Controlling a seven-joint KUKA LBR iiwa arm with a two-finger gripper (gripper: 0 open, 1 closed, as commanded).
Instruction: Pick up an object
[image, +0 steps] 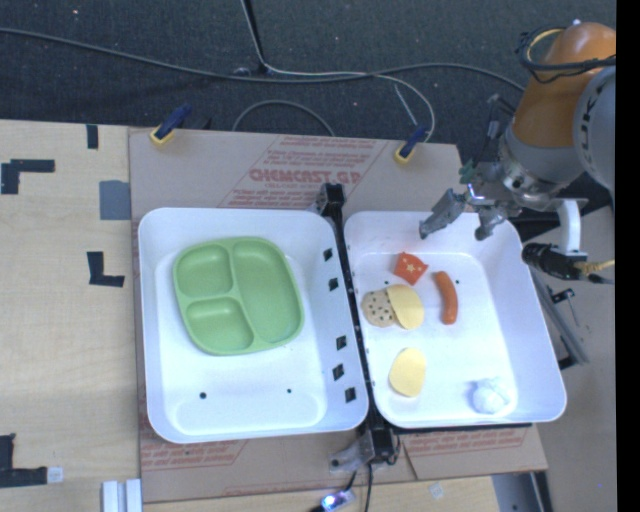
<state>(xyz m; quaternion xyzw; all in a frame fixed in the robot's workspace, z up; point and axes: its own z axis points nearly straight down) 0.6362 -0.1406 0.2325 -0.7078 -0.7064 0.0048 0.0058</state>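
Observation:
My gripper (463, 222) hangs over the far edge of the right bin (520, 330), open, with nothing between its two fingers. Below and left of it in that bin lie a red piece (409, 267), an orange sausage (446, 297), a brown cookie (378, 308) and a pale yellow slice (406, 306) touching the cookie. Nearer the front sit a yellow oval piece (407, 372) and a small white lump (488, 396) in the front right corner.
The left bin (160, 330) holds a green divided plate (238, 295). A black divider with clips (340, 300) runs between the bins. Cables (330, 75) lie on the dark floor behind the bench, and clamps (412, 147) pin the cardboard.

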